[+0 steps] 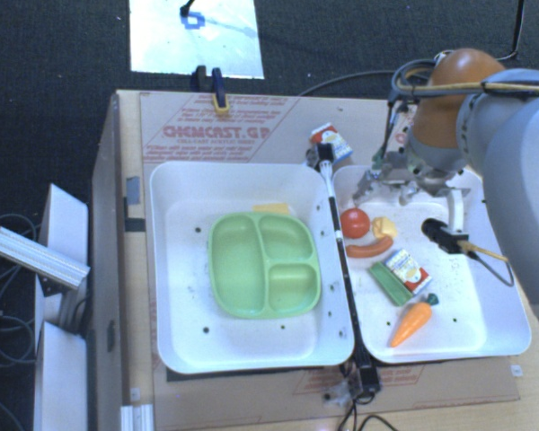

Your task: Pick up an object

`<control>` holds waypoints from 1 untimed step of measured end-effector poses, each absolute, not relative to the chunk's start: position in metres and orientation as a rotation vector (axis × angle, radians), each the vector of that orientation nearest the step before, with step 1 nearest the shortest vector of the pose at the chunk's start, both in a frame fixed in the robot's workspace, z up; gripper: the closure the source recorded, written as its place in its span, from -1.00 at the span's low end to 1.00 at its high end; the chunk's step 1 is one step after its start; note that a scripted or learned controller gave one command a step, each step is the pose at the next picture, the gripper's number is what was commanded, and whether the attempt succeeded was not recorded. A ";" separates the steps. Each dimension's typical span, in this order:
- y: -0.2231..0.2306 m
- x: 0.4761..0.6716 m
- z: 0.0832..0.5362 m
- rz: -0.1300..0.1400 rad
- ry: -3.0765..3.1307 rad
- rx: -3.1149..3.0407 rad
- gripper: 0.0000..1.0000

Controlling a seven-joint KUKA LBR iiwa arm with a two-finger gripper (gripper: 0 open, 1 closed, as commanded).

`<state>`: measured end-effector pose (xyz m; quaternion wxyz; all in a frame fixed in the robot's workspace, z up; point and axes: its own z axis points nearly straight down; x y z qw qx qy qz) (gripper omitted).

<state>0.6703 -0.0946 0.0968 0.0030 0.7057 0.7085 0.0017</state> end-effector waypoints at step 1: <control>-0.083 0.667 0.085 0.002 2.225 2.215 -1.00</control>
